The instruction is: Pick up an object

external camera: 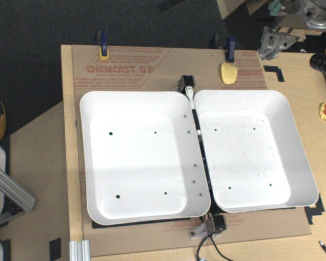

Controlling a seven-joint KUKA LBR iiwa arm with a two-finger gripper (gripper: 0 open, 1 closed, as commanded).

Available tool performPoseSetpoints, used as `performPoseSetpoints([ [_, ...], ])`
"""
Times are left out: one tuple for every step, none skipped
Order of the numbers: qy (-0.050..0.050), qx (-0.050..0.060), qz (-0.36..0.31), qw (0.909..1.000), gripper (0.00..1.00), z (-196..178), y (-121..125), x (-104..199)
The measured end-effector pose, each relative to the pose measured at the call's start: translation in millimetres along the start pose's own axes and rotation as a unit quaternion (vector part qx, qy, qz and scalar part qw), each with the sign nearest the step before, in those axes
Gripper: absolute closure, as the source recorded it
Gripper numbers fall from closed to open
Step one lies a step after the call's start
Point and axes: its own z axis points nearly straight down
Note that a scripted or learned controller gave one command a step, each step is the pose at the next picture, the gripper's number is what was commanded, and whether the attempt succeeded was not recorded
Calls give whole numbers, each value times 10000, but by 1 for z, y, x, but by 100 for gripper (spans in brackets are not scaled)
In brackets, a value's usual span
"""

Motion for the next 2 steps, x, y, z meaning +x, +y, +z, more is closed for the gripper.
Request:
performPoseSetpoints([
  [43, 115, -64, 9999, 100, 96, 12, 43],
  [36, 58, -53, 10000, 100, 56, -14, 46],
])
